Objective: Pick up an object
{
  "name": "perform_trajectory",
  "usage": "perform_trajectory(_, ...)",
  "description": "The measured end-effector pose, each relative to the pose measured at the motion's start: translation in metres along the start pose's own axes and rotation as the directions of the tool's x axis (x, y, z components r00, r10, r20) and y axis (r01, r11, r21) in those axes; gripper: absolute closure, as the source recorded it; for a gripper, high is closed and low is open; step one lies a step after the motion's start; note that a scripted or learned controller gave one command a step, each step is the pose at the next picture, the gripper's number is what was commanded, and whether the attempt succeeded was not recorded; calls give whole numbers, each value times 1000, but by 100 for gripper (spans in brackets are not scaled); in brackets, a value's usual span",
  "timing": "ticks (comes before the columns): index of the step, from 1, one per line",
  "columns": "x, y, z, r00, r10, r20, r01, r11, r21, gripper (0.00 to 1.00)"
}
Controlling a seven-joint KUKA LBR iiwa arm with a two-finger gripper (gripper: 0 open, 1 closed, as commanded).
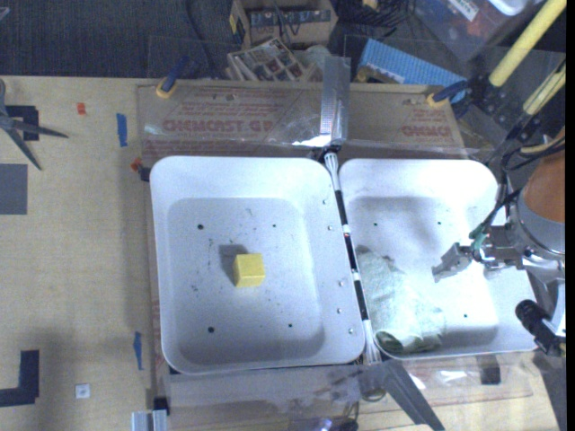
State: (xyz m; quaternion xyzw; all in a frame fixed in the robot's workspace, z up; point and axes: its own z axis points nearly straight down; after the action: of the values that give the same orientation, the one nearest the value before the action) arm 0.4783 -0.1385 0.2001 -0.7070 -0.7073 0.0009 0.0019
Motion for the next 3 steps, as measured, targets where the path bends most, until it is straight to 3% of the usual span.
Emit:
perform_trajectory(1, -1, 0, -9, 1000, 3, 1, -3, 1000, -1, 100)
perform_trajectory(2, -3, 1, -58, 874, 486, 0, -486, 874, -4, 100)
perform_trajectory(3, -4, 1, -67, 874, 486, 2, -486, 874, -4, 100)
